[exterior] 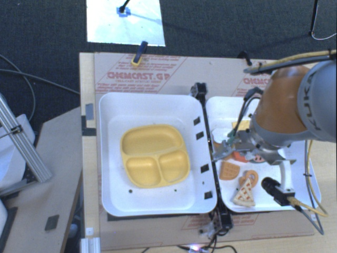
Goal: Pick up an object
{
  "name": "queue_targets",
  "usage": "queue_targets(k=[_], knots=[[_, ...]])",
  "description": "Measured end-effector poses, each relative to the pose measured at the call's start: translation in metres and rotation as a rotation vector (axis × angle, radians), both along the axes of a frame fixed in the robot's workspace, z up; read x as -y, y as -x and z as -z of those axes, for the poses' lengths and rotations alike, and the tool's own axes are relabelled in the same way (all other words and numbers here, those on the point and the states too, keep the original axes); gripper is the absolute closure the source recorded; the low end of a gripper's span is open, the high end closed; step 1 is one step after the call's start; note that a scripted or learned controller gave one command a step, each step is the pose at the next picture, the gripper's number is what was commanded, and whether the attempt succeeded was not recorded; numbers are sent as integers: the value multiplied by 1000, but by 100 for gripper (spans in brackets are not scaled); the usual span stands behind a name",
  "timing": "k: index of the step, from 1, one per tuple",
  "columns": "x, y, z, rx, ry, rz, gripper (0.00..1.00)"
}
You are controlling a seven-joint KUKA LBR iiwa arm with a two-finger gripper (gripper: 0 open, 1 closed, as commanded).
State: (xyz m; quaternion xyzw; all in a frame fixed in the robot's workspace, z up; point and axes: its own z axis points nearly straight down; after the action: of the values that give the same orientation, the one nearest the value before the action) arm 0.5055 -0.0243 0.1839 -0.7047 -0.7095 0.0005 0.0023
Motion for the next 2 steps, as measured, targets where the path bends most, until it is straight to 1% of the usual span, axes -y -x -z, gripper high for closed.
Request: queue_targets(k=[1, 2], knots=[[-7, 20, 0, 2, 1, 6, 0], [-6, 18, -11, 6, 2, 6, 100]])
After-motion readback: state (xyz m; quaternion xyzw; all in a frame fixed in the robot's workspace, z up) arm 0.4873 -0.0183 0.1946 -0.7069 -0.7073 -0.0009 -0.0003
